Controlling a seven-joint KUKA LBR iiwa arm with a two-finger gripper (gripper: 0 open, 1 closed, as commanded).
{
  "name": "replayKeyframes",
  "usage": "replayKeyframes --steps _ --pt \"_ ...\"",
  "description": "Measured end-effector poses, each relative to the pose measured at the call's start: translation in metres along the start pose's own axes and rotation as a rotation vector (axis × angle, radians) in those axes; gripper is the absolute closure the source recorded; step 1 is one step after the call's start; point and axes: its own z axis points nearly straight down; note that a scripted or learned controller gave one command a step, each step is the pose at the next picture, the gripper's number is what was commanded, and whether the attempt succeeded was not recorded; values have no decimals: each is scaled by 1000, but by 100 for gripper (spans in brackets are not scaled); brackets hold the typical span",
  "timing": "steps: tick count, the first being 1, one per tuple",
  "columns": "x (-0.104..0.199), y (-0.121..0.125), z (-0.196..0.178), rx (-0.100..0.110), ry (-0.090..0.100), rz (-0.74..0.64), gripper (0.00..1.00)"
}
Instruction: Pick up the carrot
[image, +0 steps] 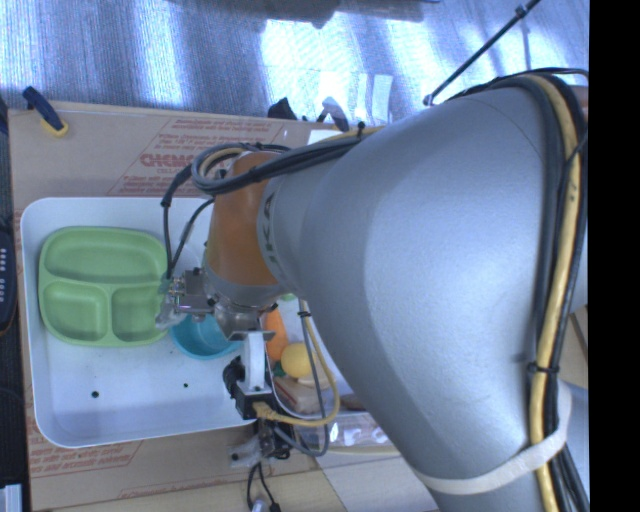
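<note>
Arm low over the bin (60, 420), wrist above the carrot (274, 327).
Gripper state could not be told. The carrot lay just right of the wrist, long axis roughly upright in view, beside a blue bowl (203, 338) and yellow item (296, 359).

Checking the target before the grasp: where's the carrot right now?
In the camera view the carrot shows as an orange sliver just below the arm's wrist, right of the blue bowl and directly above a yellow item, mostly hidden by the arm.
</note>
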Motion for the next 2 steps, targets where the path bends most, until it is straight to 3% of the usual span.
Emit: replayKeyframes --steps 1,2 --pt "18 47 30 -21 24 118 0" --pt "15 46 20 -13 14 106 100"
